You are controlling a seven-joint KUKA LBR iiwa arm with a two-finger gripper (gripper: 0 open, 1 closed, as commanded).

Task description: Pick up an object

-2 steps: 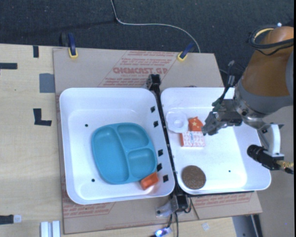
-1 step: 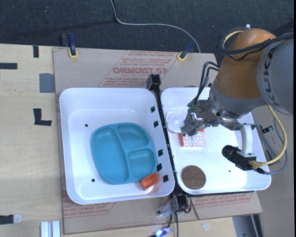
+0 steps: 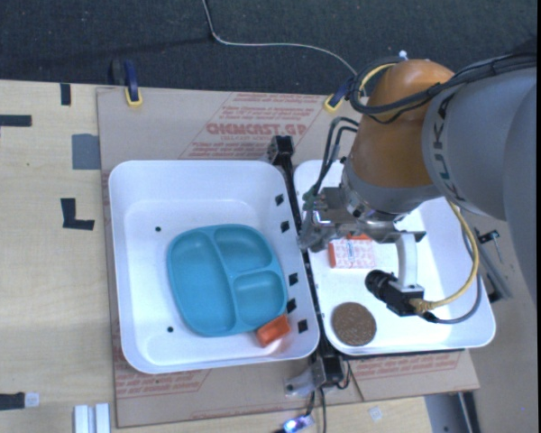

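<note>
My arm reaches in from the right and hangs over the right bin. Its gripper is down at the bin's left side, right above a small white packet with red print. The wrist hides the fingers. A brown round disc lies near the front of the same bin. In the left bin a blue divided plate lies flat, with a small orange object at its front right corner.
A black clamp and divider runs between the two bins. A black cable fitting hangs from the wrist above the right bin. Both bins rest on a cardboard sheet on the wooden bench.
</note>
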